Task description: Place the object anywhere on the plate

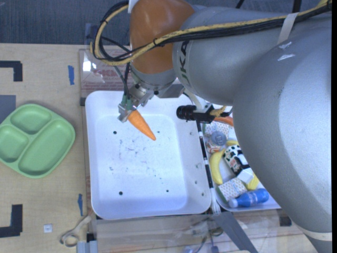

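Observation:
An orange toy carrot [142,124] hangs tilted over the upper middle of the left white bin [105,194], its thick end up at my gripper [126,113] and its tip pointing down to the right. My gripper is shut on the carrot's thick end. The green sectioned plate [34,139] lies on the wooden bench to the left of the bin, well apart from my gripper.
The right bin [224,202] holds a banana [216,167], a blue bottle [251,198], a black-and-white toy [234,158] and other small items. My large grey arm covers the upper right. Black tape marks sit on the bench at the left.

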Controlling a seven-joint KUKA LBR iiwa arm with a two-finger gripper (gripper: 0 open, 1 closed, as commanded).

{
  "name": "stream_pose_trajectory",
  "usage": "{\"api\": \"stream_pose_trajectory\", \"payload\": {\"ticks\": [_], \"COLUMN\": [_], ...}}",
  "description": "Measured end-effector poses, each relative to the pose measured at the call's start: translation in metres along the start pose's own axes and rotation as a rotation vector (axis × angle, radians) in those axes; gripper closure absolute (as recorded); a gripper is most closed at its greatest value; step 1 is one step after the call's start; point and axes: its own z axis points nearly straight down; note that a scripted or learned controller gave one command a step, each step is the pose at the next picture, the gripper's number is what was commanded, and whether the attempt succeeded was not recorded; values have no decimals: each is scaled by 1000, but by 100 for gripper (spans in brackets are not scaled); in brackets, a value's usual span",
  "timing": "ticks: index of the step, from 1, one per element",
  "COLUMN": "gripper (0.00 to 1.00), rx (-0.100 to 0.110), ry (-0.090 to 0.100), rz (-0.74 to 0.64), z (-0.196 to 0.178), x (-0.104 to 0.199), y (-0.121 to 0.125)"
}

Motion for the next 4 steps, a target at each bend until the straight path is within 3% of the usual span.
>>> {"api": "stream_pose_trajectory", "payload": {"ticks": [1, 2, 3, 4], "gripper": [100, 100, 100, 100], "rx": [4, 6, 6, -4], "ry": [3, 3, 3, -2], "rz": [49, 188, 204, 79], "z": [98, 63, 103, 119], "x": [-51, -7, -5, -24], "y": [-3, -9, -14, 9]}}
